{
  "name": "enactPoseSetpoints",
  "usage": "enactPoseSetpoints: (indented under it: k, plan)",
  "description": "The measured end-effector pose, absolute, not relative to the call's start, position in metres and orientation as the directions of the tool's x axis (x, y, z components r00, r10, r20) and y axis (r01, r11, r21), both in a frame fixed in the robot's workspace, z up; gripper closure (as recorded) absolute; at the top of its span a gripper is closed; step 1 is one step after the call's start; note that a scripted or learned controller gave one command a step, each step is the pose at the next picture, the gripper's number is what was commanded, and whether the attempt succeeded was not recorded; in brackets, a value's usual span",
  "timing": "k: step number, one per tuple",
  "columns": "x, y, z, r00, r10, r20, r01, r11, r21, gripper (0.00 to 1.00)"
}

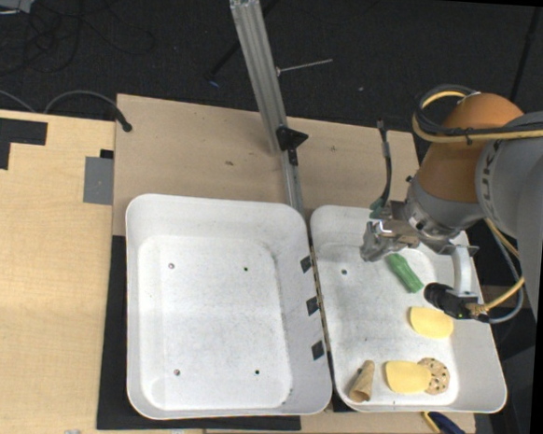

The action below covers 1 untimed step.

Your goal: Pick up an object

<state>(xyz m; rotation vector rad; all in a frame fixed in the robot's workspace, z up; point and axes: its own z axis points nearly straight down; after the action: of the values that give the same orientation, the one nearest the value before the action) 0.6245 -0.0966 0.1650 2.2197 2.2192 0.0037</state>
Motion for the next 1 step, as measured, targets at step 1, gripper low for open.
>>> enactPoseSetpoints:
  k: [1]
  plan:
    - [0.6253,-0.0983,0.2106,0.001,1.000,0.000,1.000,-0.001,0.003,1.00]
